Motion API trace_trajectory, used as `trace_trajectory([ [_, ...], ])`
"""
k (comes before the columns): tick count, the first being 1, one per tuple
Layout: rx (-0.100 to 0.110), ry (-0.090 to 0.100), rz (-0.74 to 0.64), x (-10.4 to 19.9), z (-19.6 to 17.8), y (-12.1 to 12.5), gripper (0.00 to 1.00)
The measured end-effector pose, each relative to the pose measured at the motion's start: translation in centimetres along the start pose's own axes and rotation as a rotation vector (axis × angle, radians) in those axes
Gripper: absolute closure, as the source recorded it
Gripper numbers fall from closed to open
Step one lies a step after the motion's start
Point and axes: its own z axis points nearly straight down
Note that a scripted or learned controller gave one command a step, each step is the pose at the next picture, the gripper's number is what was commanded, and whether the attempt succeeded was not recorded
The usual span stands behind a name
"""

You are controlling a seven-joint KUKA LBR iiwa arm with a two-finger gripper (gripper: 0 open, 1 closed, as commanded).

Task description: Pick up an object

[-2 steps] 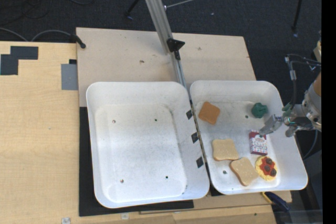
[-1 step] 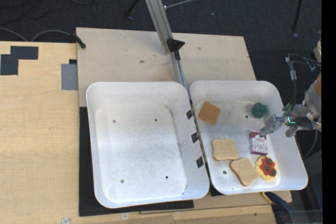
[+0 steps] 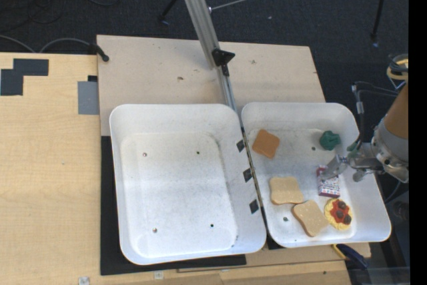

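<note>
Overhead view of the bench with its two shallow white bins; my arm [image 3: 400, 123] enters from the right edge, its wrist low over the right bin [image 3: 300, 110]; my gripper [image 3: 341, 165] sits just inside that bin's right-hand wall, directly above a small red-and-white packet [image 3: 329, 183]; whether its tips are apart or together I cannot tell, since the metal parts merge at this angle; nothing is visibly lodged between them, so I judge that no object is held. Candidate objects, all lying on the floor of the right bin: the packet, closest to the gripper and apparently touching or just below it; a green lump [image 3: 329, 139] near the far right corner; an orange-brown square [image 3: 266, 143] towards the divider; two pale bread-like slices [image 3: 287, 189] and [image 3: 309, 217] side by side in the near half; a yellow disc with red topping [image 3: 338, 213] just beside the second slice. Left bin [image 3: 133, 123]: bare floor. Progress, as judged: approach made, descent near complete; closing on an object, lifting and clearing the bin remain.
</note>
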Motion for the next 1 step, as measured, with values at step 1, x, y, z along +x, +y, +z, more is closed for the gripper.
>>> trace_trajectory([
  [1, 0.002, 0.001, 0.0, 0.68, 6.29, -0.34, 0.0],
])
